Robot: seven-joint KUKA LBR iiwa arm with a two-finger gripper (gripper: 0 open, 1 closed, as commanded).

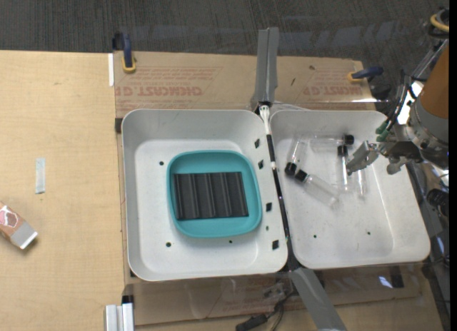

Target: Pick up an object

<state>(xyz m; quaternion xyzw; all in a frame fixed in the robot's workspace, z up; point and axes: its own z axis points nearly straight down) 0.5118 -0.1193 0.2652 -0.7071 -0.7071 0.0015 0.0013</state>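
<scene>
gripper (359, 160) hovered low over right bin (400, 244), fingers slightly apart, holding nothing. clear tubes (321, 188) with black caps lay just left of it, long axis slanting down-right.

Bench (57, 123): a pale wooden surface, on which two white bins were carried.
Left bin (143, 201): set on the bench.
Right bin (400, 237): placed touching the left bin's right side.
Cardboard sheet (214, 83): laid behind the left bin.
Small packet (16, 227): lain well left of the left bin.
</scene>
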